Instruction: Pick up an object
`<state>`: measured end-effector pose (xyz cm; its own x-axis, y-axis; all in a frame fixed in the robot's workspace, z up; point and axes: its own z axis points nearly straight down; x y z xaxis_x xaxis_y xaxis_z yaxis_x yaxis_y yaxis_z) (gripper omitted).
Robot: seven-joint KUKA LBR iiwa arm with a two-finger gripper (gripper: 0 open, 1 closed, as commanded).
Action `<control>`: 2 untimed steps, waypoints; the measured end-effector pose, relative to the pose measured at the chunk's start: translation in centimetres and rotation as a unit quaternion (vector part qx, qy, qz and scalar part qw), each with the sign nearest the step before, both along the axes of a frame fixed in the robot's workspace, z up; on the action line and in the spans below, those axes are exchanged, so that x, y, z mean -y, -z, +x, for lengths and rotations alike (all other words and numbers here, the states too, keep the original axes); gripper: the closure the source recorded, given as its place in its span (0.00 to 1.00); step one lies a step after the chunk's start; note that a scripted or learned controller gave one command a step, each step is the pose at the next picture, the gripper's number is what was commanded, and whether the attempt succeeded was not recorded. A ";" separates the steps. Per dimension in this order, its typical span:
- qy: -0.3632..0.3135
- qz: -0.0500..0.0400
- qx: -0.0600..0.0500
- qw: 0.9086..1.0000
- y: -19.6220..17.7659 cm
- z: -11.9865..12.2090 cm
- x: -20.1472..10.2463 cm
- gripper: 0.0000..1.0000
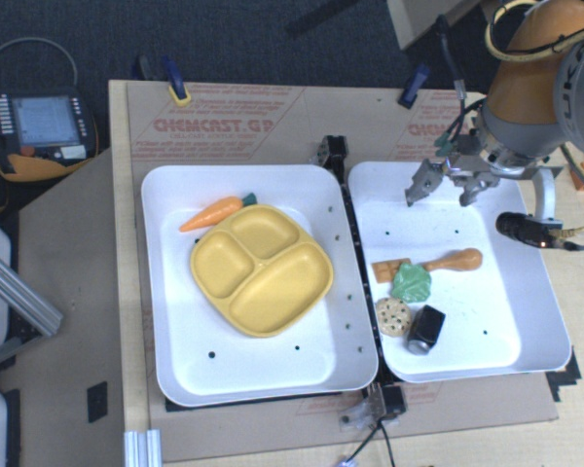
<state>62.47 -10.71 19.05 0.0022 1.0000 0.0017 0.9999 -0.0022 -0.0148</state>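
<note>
I see the gripper [441, 189] over the back of the right bin [535, 309], its two fingers [415, 191] spread wide with nothing between them. Forward of it, well apart, the objects lie clustered near the bin's left side: a wooden pestle [453, 260], a brown block [390, 269], a green lump [411, 283] touching both, a cookie [393, 315] and a black box [425, 328] just beside it. In the left bin [175, 339] I see a yellow plate [262, 269] with a carrot [212, 213] at its back edge.
</note>
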 end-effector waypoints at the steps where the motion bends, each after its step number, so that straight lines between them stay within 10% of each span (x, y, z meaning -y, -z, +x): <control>1: -0.001 -0.001 0.008 1.000 -0.9 0.3 0.0 0.00; 2: -0.001 0.000 0.003 1.000 5.4 0.7 0.1 0.00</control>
